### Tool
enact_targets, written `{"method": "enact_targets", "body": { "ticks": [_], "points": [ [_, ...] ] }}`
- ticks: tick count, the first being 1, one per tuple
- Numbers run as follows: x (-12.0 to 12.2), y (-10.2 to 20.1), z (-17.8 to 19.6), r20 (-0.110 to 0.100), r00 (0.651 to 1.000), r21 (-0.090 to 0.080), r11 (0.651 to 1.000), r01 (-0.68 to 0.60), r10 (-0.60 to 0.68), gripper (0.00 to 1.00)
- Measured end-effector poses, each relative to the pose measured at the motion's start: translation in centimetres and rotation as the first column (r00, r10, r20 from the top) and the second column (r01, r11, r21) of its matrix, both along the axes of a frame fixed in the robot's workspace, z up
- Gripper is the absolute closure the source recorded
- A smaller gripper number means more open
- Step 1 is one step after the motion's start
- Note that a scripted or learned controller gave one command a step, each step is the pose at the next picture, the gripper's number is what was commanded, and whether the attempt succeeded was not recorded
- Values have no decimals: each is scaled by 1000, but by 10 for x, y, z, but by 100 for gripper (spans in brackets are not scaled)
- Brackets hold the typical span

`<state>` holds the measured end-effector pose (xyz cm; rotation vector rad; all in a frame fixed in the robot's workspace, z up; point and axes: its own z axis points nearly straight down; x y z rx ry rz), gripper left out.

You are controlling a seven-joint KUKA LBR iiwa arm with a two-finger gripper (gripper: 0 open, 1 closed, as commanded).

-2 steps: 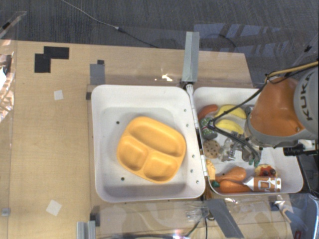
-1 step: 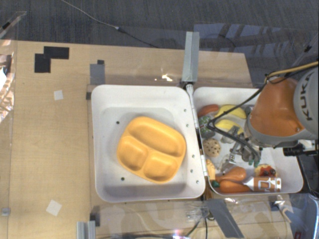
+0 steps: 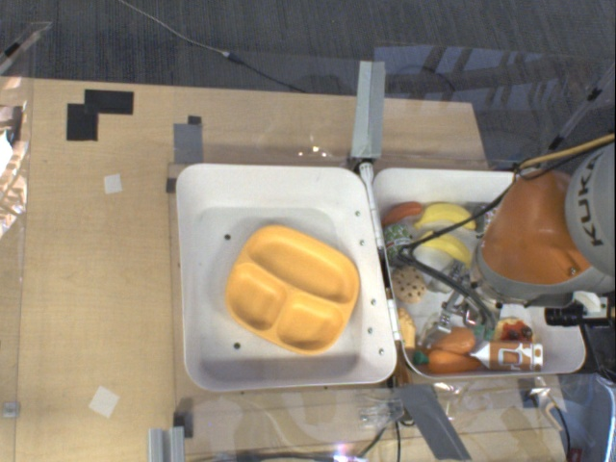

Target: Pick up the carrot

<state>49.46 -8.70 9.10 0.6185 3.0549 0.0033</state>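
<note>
Gripper: gripper (image 3: pixel 452 318) is down in the right bin (image 3: pixel 563 362), metal fingers pointing at the clutter; I cannot tell whether they are spread or closed.
Carrot: carrot (image 3: pixel 450 360), orange and tapered, lies just below the gripper along the bin's near wall, seemingly not between the fingers.
Crowding: a small bottle with an orange label (image 3: pixel 510 356) lies just beside the carrot's end; a yellow banana (image 3: pixel 445 217) and a speckled cookie (image 3: pixel 412 283) sit further off, up and to the left.
Doing it well: I would judge the fingers ought to straddle the carrot across its width, near the middle, and go low before closing; the wall and the bottle leave little room.
Risk: catching the bottle as well looks likely.
Surface: wooden bench (image 3: pixel 96 287) with the left bin (image 3: pixel 192 258) holding a yellow divided plate (image 3: pixel 292 289).
Room: dark carpet (image 3: pixel 241 17) lies beyond the bench.
</note>
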Motion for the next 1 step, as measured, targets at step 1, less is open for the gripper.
{"method": "enact_targets", "body": {
  "ticks": [1],
  "points": [
    [2, 1, 12, 4, 1000, 1, 1000, -7, 7, 100]
  ]
}}
